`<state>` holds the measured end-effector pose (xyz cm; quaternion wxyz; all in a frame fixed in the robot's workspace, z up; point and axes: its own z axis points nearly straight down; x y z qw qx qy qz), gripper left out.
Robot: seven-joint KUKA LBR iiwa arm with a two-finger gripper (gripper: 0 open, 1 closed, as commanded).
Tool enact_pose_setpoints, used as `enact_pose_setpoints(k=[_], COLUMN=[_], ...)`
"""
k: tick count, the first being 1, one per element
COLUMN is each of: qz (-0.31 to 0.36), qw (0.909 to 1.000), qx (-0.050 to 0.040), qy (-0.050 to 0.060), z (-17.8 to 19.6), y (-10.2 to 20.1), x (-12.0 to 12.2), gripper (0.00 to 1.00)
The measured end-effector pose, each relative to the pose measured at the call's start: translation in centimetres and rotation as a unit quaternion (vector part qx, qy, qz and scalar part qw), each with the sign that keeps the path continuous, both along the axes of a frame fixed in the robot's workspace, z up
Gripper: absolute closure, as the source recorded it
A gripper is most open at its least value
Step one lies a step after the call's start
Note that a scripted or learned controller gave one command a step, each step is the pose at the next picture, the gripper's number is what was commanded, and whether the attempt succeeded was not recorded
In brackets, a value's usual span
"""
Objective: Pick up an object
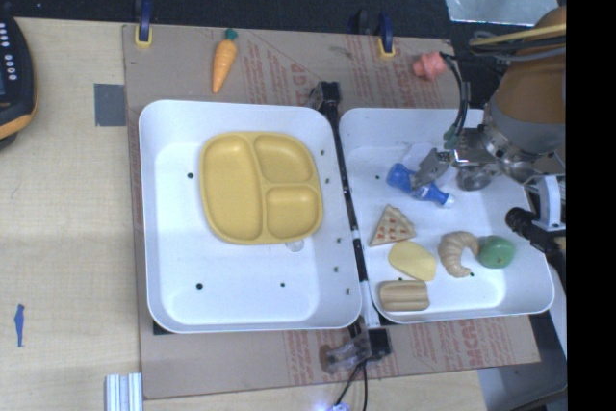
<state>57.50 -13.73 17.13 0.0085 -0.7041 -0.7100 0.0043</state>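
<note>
In the right bin [520, 298], the end effector [435, 166] sits down at a blue toy [416, 184]; whether it is grasping or released cannot be told. A yellow tray [260, 186] fills the left bin [173, 294].

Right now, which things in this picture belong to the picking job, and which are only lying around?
For the job: gripper, blue object beside it, pizza slice, yellow piece, croissant, green ball, bread roll, all in the right bin.

Lying about: yellow divided plate in the left bin; toy carrot, pink object on the bench.
</note>
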Motion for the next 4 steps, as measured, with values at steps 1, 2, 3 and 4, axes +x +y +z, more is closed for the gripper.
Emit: enact_pose_setpoints(k=[1, 2, 3, 4], qz=[0.000, -0.006, -0.001, -0.005], qw=[1.0000, 1.0000, 0.9999, 1.0000], qx=[-0.0031, -0.0043, -0.0034, -0.0026], qy=[-0.005, -0.006, -0.010, 0.006], z=[-8.5, -5.3, -8.0, -8.3], y=[1.0, -5.5, -6.2, -3.5], x=[5.7, -0.5, 6.1, 7.5], gripper=[0.00, 0.00, 0.00, 0.00])
